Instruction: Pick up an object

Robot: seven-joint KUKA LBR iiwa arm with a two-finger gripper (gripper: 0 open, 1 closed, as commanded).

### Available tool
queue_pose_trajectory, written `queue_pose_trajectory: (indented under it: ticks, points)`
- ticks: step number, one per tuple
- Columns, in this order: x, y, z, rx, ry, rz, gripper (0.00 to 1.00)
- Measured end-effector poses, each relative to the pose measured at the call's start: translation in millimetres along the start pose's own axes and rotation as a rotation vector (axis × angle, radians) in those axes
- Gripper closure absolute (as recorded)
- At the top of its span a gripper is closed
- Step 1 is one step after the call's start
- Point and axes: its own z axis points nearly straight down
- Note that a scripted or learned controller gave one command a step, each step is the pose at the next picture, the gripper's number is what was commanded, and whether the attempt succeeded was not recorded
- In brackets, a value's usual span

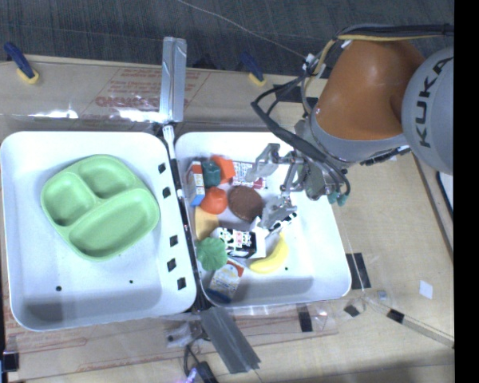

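The right bin [323,274] holds a heap of small things. A brown ball [245,202] sits in its middle, with an orange piece [215,200] to its left and a teal and orange toy [219,168] behind. A yellow banana [271,255], a green tuft [211,251] and a black and white card [239,240] lie toward the front. My gripper [273,188] hangs low over this bin just right of the brown ball, open, with one finger [265,162] toward the back and the other toward the front. Nothing sits between them.
The left bin [32,294] holds a green divided plate [101,206]. A red and white carton [195,180] leans by the divider wall, and a small box [225,280] lies at the right bin's front left corner. The arm's cables [279,122] loop over the right bin's back edge.
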Motion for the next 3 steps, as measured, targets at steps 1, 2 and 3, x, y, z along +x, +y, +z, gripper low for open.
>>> queue_pose_trajectory:
  ticks: [1, 2, 3]
  points:
    - [-93.6, -8.3, 115.6, -0.006, 0.013, -0.121, 0.00]
    - [2.8, -9.0, 151.8, 0.002, -0.021, -0.064, 0.00]
    - [-57.7, -28.0, 169.6, -0.002, -0.001, -0.028, 0.00]
